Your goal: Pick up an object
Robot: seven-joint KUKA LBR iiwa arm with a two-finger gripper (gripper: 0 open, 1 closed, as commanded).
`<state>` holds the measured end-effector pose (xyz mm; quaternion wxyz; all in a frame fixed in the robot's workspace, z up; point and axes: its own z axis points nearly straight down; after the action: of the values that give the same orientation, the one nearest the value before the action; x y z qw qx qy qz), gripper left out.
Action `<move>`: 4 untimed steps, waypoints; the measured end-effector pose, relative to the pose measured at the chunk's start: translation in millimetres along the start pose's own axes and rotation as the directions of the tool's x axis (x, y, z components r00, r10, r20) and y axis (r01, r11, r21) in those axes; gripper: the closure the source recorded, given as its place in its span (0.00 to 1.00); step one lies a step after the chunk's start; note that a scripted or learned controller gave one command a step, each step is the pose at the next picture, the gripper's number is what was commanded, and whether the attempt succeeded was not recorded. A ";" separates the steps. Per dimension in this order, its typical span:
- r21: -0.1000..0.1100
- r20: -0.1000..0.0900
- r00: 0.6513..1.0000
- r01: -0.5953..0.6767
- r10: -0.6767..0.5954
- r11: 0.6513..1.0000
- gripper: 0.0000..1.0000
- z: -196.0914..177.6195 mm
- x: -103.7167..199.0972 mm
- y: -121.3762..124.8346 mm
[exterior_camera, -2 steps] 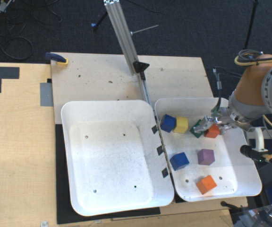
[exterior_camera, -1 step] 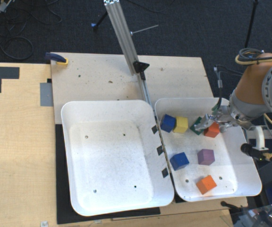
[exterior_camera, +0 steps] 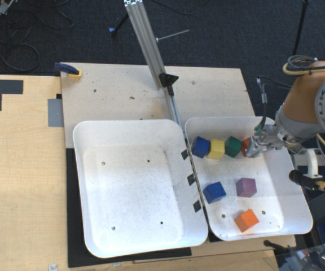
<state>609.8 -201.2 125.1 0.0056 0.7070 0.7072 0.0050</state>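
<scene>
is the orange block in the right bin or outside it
In. The orange block lies on the right bin's floor, inside its front rim.

Two shallow white plastic bins: one at centre-left [exterior_camera: 89, 151], one at right [exterior_camera: 298, 219]. Right bin holds seven small cubes: two blue (upper [exterior_camera: 201, 147], lower-middle [exterior_camera: 214, 191]), one yellow [exterior_camera: 216, 148], one green [exterior_camera: 233, 146], one red, mostly hidden beside the green [exterior_camera: 245, 146], one purple [exterior_camera: 245, 187], one orange at bottom [exterior_camera: 246, 220]. One grey aluminium bar [exterior_camera: 145, 38] slants down from top centre.
</scene>
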 end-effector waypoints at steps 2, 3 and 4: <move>0.012 0.000 1.000 0.001 -0.001 1.000 1.00 -101.2 -3.9 14.0; 0.013 0.000 1.000 0.002 -0.002 1.000 1.00 -122.5 -4.9 14.6; 0.017 -0.004 1.000 0.004 -0.004 1.000 1.00 -128.1 49.2 11.7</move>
<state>619.5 -151.9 253.3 -0.0018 0.7056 0.7087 0.0002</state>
